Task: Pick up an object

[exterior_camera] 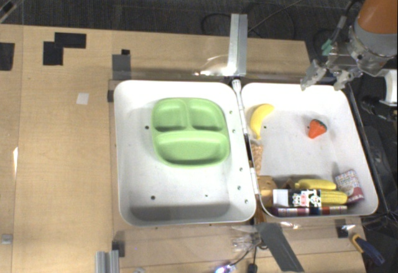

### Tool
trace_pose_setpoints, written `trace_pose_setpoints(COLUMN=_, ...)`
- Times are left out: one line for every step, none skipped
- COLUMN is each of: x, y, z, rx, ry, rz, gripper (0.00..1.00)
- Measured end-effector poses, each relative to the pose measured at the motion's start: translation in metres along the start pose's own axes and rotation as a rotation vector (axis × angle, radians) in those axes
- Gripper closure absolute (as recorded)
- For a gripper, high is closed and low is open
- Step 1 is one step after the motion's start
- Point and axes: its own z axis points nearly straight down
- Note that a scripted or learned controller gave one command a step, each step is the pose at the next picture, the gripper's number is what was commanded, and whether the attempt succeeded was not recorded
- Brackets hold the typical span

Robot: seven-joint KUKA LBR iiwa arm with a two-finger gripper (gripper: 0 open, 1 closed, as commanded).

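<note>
Two white bins sit on the wooden bench; the gripper (324,76), fingers apart and holding nothing, hovers over the right bin's (348,141) far edge, well apart from the orange strawberry (316,129) and banana (260,119).

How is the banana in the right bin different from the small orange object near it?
The banana is yellow and curved; the orange object is orange-red with a green end. The banana is larger and lies against the bin's left wall; the orange object lies on open floor. Both rest in the right bin, apart from the gripper.
</note>
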Motion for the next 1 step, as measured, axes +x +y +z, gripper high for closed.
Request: trace_pose_setpoints(x=0.0464, y=-0.022, z=0.158, rx=-0.001, ry=0.001, rz=-0.207, gripper=0.0)
